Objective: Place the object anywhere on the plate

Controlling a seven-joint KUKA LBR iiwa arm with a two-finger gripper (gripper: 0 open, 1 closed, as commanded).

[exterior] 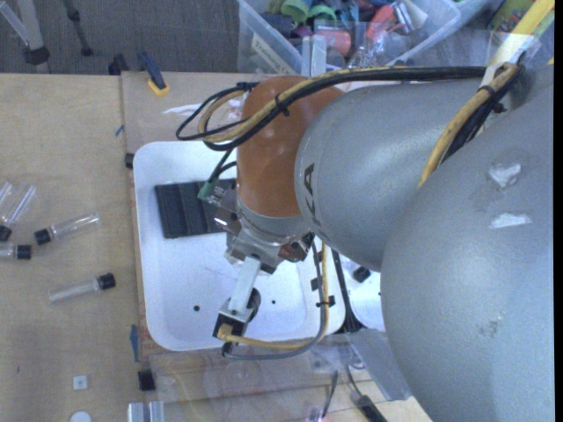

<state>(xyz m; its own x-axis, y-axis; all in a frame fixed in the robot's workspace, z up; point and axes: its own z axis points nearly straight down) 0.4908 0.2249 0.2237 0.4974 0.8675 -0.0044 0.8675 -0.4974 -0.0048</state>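
**Arm low over the left bin, dark flat piece at its upper left**

At the far left of the frame, several clear tubes with black caps (62,229) lie scattered on the wooden bench (62,130). Just to their right sits the white bin (167,310). In its upper left part lies a dark, flat rectangular object (183,209), resting on the bin floor, its right edge hidden under the arm's wrist. Whether this is the plate or the object cannot be told. The gripper (232,322) hangs over the lower middle of the bin, well apart from the dark piece; nothing is visible between its tips, and their spread cannot be judged. The orange band (268,156) and grey arm (440,218) cover the right half. A clear box of colourful items (352,11) stands at upper centre.
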